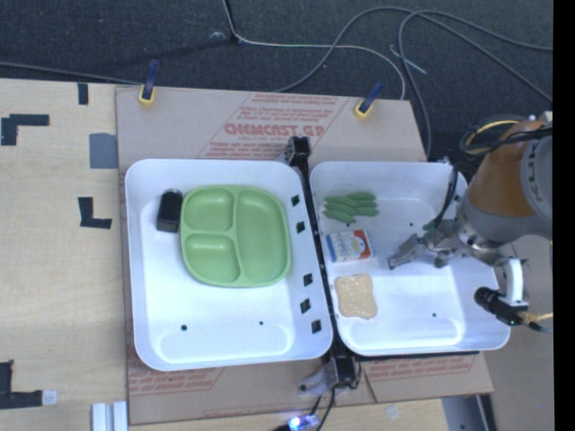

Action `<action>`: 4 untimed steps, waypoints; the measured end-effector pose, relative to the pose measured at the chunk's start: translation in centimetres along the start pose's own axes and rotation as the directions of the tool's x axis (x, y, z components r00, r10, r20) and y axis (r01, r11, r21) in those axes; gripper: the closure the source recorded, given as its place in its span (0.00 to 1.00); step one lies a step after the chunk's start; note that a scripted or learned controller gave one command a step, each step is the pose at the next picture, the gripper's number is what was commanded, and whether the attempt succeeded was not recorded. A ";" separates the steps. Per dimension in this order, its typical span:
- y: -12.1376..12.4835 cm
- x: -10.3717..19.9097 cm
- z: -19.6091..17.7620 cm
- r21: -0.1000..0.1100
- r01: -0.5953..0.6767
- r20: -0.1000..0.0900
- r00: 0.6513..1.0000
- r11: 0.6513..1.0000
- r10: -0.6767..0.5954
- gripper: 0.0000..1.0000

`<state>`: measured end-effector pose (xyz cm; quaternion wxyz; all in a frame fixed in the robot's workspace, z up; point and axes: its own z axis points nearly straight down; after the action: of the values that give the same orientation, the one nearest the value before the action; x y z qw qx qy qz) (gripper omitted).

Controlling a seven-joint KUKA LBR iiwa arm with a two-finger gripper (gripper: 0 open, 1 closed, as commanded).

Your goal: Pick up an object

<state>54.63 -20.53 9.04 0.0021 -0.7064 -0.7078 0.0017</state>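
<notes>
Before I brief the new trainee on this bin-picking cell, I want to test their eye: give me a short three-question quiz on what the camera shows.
1. True or false: the green divided plate lies in the right bin.
2. Which item sits nearest the gripper? A) black block B) slice of bread C) green pea pods
3. Fill in: the small carton lies between the pea pods and the ____.

Key: 1 false, it lies in the left bin; 2 B; 3 slice of bread.
</notes>
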 end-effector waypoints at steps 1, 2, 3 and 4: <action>0.1 0.0 -1.3 -0.003 0.001 0.001 1.000 1.000 -0.001 1.00; 0.7 0.5 -7.4 -0.011 0.000 0.002 1.000 1.000 0.000 1.00; 0.1 1.1 -12.2 -0.009 0.000 0.002 1.000 1.000 0.000 1.00; 0.2 1.1 -12.7 -0.006 -0.001 0.001 1.000 1.000 0.001 1.00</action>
<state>54.86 -19.41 21.78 -0.0003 -0.7067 -0.7075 -0.0001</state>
